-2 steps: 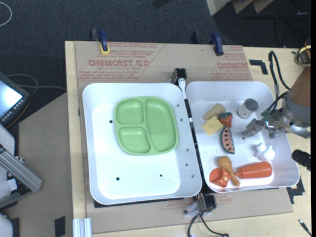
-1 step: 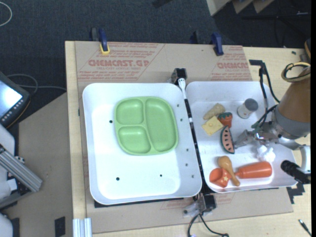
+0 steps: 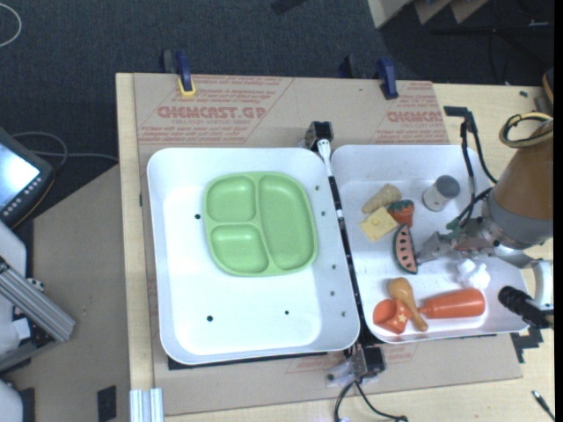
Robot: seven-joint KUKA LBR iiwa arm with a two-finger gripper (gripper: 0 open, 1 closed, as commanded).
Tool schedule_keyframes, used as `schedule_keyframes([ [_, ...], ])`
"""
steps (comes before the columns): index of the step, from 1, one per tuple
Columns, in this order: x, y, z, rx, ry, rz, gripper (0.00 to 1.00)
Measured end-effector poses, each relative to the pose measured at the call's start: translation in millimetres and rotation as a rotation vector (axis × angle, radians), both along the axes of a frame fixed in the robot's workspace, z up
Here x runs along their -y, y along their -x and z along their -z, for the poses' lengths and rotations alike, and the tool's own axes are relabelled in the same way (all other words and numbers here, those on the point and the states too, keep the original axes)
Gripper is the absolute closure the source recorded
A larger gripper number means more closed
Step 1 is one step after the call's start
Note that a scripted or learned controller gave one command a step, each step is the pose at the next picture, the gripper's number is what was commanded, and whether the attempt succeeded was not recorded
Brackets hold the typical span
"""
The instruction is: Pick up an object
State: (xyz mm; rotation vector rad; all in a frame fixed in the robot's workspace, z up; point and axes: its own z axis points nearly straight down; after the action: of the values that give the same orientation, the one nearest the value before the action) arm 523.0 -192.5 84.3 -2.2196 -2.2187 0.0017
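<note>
The gripper [image 3: 437,246] hangs low beside the watermelon slice [image 3: 404,250], seemingly lining up a grab; I cannot tell how the jaws stand.

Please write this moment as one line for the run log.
arm: over right bin | gripper: low, beside watermelon slice | grasp: none seen | plate: in left bin
</note>
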Motion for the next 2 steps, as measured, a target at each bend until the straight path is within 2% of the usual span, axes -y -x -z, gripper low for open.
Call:
schedule_keyframes([
  [1, 0, -1, -11, 0.003, 0.001, 0.001, 1.0],
  [2, -8, -7, -61, 0.01, 0.004, -0.002, 1.0],
])
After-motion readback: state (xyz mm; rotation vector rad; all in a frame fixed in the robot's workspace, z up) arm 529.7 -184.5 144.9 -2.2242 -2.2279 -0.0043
